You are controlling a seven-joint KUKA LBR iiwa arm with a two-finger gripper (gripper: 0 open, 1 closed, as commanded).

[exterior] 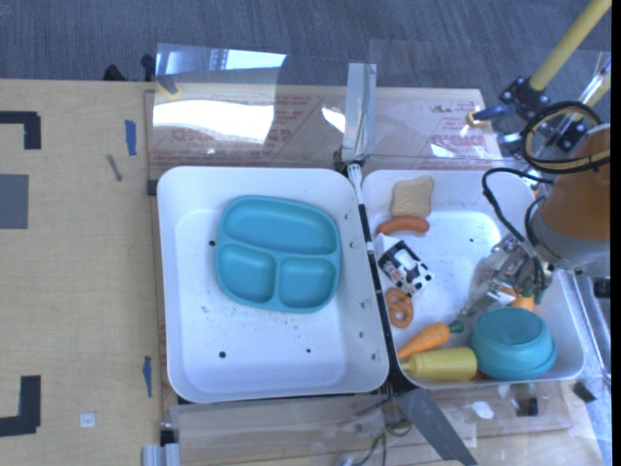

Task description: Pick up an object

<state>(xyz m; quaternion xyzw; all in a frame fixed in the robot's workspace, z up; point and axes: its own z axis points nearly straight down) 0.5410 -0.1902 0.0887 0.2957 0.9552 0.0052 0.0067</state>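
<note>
The right bin (456,229) holds a slice of toast (412,196), a red sausage (403,225), a black-and-white item (404,266), an orange pretzel (399,306), a carrot (424,340), a yellow bottle (441,363) and a teal bowl (514,342). My gripper (491,293) hangs low over the right part of this bin, just above the bowl's far rim. Its metal fingers (482,302) point down and left toward the bin floor between the pretzel and the bowl. I see nothing between them.
The left bin (194,338) holds a teal divided plate (277,252). Clear plastic walls (357,115) rise behind both bins. A tan board with black marks lies to the left. Cables loop near the arm's orange band (582,202) at the right.
</note>
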